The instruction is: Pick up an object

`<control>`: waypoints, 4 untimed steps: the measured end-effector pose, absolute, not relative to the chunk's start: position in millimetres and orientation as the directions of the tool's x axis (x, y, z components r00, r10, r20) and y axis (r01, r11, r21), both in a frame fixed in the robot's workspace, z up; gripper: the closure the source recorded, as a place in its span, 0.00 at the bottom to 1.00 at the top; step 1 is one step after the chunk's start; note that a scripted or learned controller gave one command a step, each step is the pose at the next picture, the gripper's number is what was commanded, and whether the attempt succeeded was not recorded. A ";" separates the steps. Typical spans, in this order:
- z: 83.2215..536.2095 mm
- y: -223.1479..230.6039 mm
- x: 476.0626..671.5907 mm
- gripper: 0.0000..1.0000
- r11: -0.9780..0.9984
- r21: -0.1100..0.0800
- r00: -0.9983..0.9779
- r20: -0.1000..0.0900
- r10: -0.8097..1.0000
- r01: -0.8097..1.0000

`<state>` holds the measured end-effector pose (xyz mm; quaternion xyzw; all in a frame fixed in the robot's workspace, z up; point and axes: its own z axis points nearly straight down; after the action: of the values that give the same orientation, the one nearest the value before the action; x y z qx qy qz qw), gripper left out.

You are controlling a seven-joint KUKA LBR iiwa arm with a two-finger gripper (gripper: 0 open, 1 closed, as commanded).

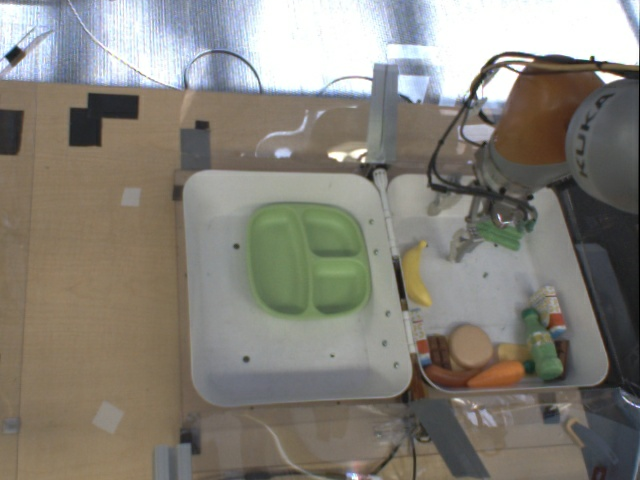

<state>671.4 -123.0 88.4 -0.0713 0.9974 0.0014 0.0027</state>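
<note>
My gripper [453, 225] hangs over the back of the right bin [578, 268], below the orange band of the arm [540, 118]. Its two grey fingers stand apart, with nothing between them. A small green object [499, 234] lies just to the right of the lower finger [464, 244], partly under the wrist. A yellow banana [415, 273] lies by the bin's left wall. At the bin's front sit a round tan piece [471, 347], an orange carrot [496, 374], a green bottle [541, 348] and a white bottle [549, 308].
The left bin [210, 298] holds a green divided plate [307, 259]. A grey post [384, 118] stands at the back between the bins, on the line of the divider between them. Black cables [450, 148] loop around the wrist.
</note>
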 end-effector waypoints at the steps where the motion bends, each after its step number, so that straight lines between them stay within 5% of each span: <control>1: 88.4 -186.9 623.0 0.00 0.953 -0.007 -0.953 -0.010 -0.303 -0.303; 2: 88.4 -184.5 623.7 0.00 0.952 -0.005 -0.952 -0.011 -0.305 -0.305; 3: 114.3 -206.6 583.1 0.00 0.978 -0.004 -0.978 -0.010 -0.210 -0.209; 4: 88.8 -161.5 636.1 0.00 0.994 -0.001 -0.994 -0.014 -0.105 -0.105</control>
<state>636.1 -161.5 88.8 -0.0527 0.9986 -0.0002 0.0070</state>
